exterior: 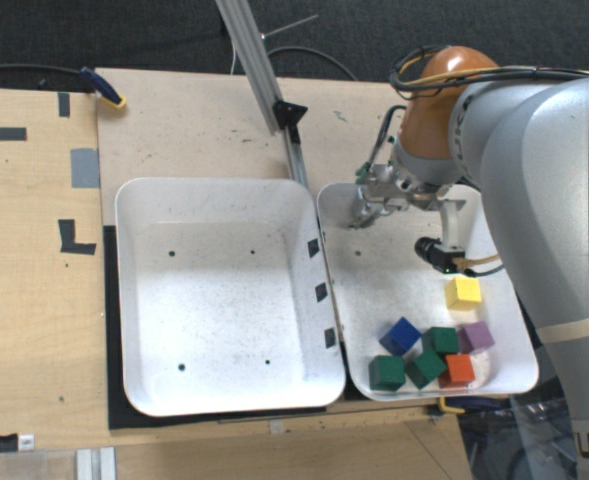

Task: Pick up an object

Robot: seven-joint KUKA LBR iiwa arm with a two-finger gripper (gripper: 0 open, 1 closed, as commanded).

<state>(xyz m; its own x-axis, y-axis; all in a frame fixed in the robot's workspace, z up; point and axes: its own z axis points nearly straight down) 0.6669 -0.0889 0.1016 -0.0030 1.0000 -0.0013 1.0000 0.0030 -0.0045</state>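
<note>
Several small blocks lie in the right bin (374, 268). A yellow block (464, 292) sits near its right wall. Toward the front lie a blue block (402, 335), a purple block (476, 337), an orange block (459, 369) and green blocks (387, 372) (426, 366) (441, 341), packed close together. My gripper (363, 211) hangs over the bin's far left corner, well away from the blocks, pointing down. Nothing shows between its fingers.
The left bin (219, 288) stands beside the right one, their walls touching at the middle. A slanted metal rail (259, 58) runs from the top down to the bins' shared far corner. A black cable (444, 253) hangs by the wrist above the yellow block.
</note>
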